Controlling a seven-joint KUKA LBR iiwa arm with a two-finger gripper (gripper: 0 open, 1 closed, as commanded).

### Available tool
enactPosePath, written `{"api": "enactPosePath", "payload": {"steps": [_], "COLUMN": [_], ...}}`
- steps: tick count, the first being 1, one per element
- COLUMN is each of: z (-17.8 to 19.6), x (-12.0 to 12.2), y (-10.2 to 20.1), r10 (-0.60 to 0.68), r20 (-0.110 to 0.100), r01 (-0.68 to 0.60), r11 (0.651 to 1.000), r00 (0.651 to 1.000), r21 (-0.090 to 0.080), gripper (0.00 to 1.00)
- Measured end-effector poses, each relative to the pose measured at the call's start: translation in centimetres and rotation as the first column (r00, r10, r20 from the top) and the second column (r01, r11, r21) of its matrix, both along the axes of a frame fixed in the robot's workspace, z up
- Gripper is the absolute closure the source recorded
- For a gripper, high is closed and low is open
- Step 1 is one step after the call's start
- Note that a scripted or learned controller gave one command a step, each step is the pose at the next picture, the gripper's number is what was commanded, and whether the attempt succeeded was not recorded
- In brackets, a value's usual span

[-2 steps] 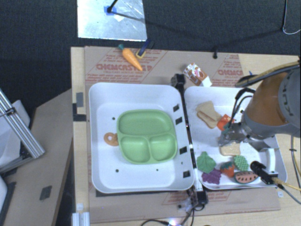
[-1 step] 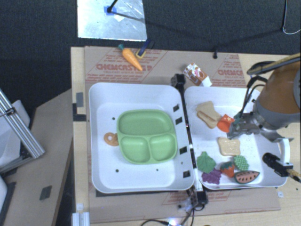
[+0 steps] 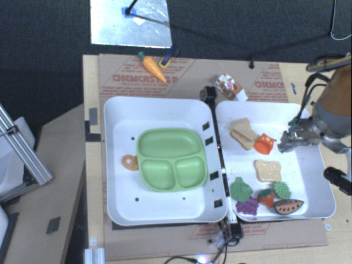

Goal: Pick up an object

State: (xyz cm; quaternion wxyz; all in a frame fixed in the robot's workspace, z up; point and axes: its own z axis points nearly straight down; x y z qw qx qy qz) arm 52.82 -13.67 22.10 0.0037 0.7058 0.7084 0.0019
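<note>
The right bin [image 3: 308, 164] holds several toy foods: a tan bread piece [image 3: 243, 132], an orange-red piece [image 3: 264, 143], a toast slice [image 3: 268, 170], a green broccoli [image 3: 240, 190], purple grapes [image 3: 248, 206], a strawberry [image 3: 266, 197], a green checkered piece [image 3: 282, 190] and a watermelon slice [image 3: 287, 206]. My gripper [image 3: 288, 142] hangs low over the right bin's upper right part, just right of the orange-red piece. Nothing is visibly between its tips.
The left bin [image 3: 118, 147] carries a green divided plate [image 3: 169, 158] and a small pretzel [image 3: 130, 162]. Behind the bins lie a carrot [image 3: 153, 69] and a small carton [image 3: 229, 87]. A foil sheet [image 3: 130, 15] lies at the back.
</note>
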Motion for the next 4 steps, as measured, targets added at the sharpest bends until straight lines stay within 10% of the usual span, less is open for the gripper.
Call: {"api": "enactPosePath", "payload": {"steps": [1,4], "z": [0.3,1.9], "x": [0.1,2.7], "y": [0.0,16.2], "r10": [0.000,0.007], "r20": [-0.005,-0.005], "r01": [0.000,-0.007], "r11": [1.000,1.000], "r00": [1.000,1.000], "r21": [0.002,0.005], "gripper": [1.00,1.00]}}
